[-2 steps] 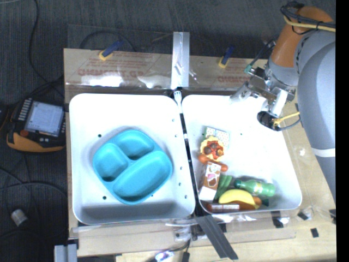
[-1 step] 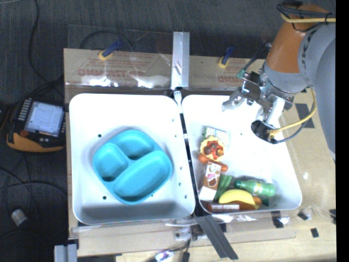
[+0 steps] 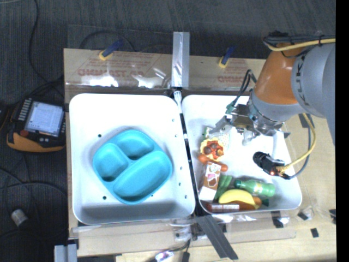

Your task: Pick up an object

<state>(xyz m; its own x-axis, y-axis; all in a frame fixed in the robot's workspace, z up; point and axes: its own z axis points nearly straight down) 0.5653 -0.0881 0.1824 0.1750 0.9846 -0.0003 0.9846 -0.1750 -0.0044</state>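
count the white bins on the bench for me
2. The left bin holds a blue divided tray; the right bin holds the small items, with the arm over it.

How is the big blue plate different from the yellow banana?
The blue plate is far bigger than the banana. The blue plate lies alone in the left bin; the banana is crowded among other toys in the right bin. The blue plate has compartments; the banana is one curved piece. Both lie inside white bins.
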